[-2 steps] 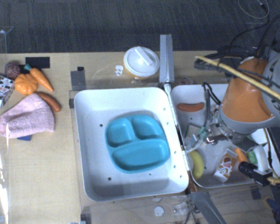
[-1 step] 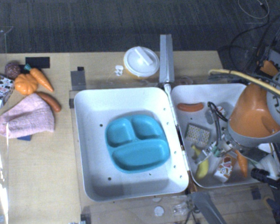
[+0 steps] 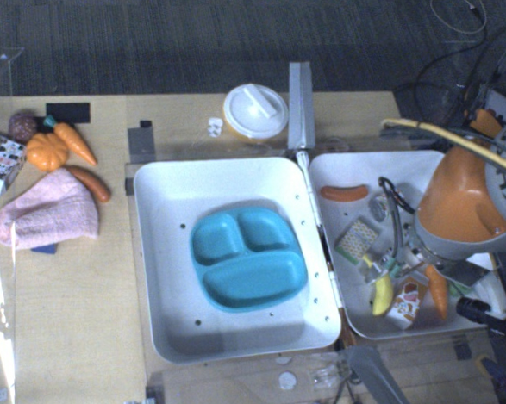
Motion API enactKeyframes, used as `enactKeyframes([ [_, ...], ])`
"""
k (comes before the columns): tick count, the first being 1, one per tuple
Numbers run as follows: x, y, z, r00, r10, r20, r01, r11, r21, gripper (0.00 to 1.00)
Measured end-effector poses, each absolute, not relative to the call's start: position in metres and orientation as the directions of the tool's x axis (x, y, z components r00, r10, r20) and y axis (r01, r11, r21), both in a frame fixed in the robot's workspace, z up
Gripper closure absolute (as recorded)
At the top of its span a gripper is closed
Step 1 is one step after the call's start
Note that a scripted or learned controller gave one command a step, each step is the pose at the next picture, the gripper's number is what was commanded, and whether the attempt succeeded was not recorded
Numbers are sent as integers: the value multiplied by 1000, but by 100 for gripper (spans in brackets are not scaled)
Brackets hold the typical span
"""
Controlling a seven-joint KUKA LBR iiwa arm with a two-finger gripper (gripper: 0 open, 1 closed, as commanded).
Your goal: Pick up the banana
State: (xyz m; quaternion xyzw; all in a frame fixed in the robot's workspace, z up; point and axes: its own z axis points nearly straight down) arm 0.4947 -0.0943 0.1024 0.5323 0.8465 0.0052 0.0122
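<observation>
Starting at the left of the bench, a pink cloth point(image 3: 45, 213) lies beside a small heap of toy food, among it a little orange pumpkin point(image 3: 46, 152) and a carrot point(image 3: 78, 142). Next comes the left bin point(image 3: 165, 246), which holds a blue divided tray point(image 3: 249, 256). Behind the seam between the bins sits a white lid point(image 3: 258, 110). The right bin point(image 3: 346, 169) carries the clutter: a sausage point(image 3: 345, 193) near its far wall, a grey packet point(image 3: 357, 239) below that, then the banana point(image 3: 381, 295) near the front wall, with a small printed carton point(image 3: 405, 303) just beside it and a second carrot point(image 3: 438, 292) further right.

The arm point(image 3: 458, 200) hangs over the right half of that bin, and the gripper point(image 3: 383, 264) sits just above the banana's upper end. Wires and the wrist crowd the tips, so I cannot tell how wide the claw stands or whether it has hold of anything.

The step looks like the final approach to the grasp. The banana lies nearly straight up and down in the view, its upper tip leaning slightly right toward the claw. The next move likely calls for closing across that long axis, around the middle and clear of the carton.
</observation>
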Motion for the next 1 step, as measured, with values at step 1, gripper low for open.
enactKeyframes([
  [1,530,-43,195,-479,878,-2,878,479,5,100],
])
